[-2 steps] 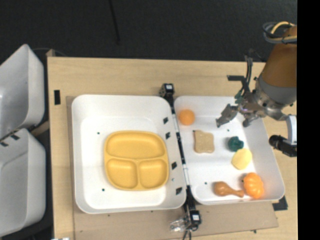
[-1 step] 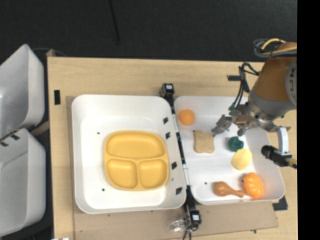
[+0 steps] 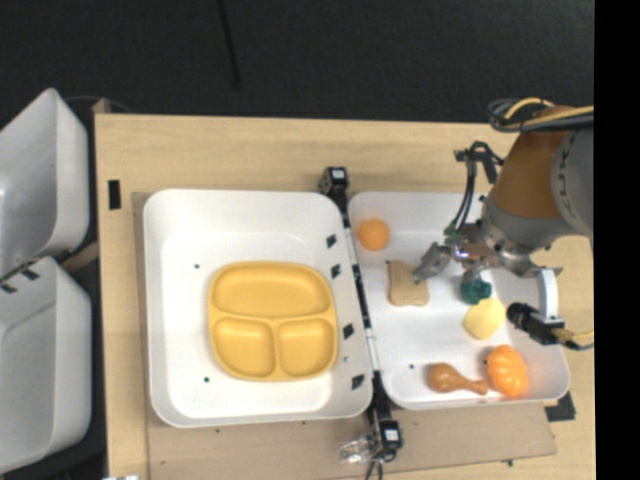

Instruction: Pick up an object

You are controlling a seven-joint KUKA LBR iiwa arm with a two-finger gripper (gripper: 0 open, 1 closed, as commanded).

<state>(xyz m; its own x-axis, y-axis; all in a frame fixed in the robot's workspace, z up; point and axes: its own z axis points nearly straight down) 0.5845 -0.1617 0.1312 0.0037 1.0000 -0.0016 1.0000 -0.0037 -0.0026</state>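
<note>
Gripper point(image 3: 437, 261) low in right bin point(image 3: 420, 373), jaws spread, nothing between them; one fingertip touching or just above tan bread slice point(image 3: 405, 284). Orange ball point(image 3: 373, 234) far-left of it. Teal piece point(image 3: 475, 289) and pale yellow fruit point(image 3: 484, 319) to the right. Near edge: drumstick point(image 3: 456, 378), orange pumpkin point(image 3: 507, 370). Left bin point(image 3: 170, 388) holds yellow divided plate point(image 3: 271, 318).

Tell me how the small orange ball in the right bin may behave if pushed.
The orange ball looks round, so it would probably roll freely. It lies apart from the other objects, on the bin's smooth white floor, so it could travel until the wall stops it.
</note>
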